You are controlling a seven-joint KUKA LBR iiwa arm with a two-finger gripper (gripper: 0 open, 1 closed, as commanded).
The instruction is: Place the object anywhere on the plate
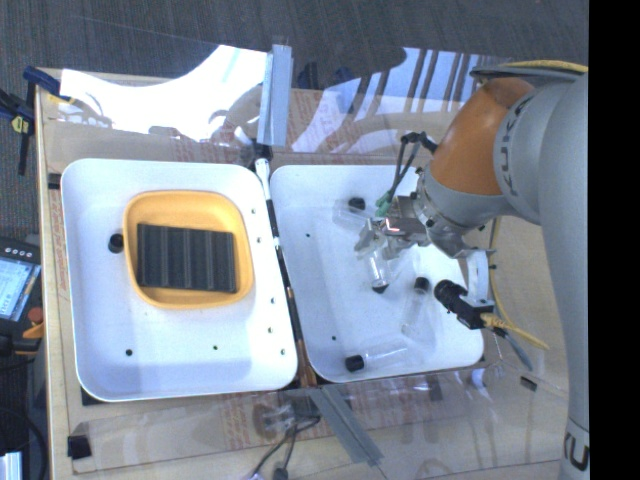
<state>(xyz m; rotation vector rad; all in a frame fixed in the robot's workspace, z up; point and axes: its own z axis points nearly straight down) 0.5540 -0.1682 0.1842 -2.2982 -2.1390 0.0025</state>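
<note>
The object (187,257) is a dark grey, nearly black rectangular block. Its top face carries parallel ridges running front to back, separated by darker grooves. It lies flat on the plate (185,208), roughly centred, with the plate's surface showing on all four sides.

The plate is yellow-orange, a rounded rectangle with a raised rim. It rests in the left bin (100,348), towards the bin's far half.

The right bin (320,308) stands just beside the left one; the two adjoining rims almost touch. A clear, glassy item (385,349) lies near its front edge; its shape cannot be resolved.

The hand (380,263) is positioned over the middle of the right bin, well apart from the object and the plate. No item is visible in it. Whether it is open or closed cannot be determined from this view.

The arm (520,138), grey with an orange band, enters from the right above the desk (180,433).
</note>
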